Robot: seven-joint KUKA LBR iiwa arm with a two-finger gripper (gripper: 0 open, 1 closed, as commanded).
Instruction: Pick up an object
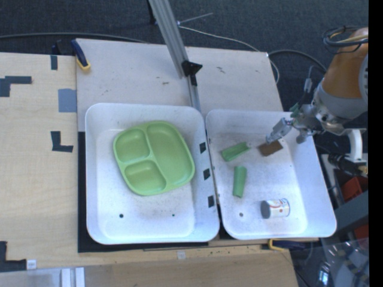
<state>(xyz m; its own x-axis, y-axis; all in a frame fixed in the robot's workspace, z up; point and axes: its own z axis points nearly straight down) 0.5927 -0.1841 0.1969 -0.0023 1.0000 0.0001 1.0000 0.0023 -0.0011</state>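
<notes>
Camera view, gripper (279, 133) over brown block (270, 149), right bin (311, 178)

The scene is seen from a single fixed camera mounted above the bench (149, 70), looking down at a slant, so that the far edge of the bench lies toward the top of the frame and the near edge toward the bottom. Both white bins are taken in whole, the left bin (102, 220) and the right bin (311, 214) side by side around mid-frame, from a moderate distance with dark floor visible beyond the bench. The arm (344, 82) is caught at the right edge.
</notes>
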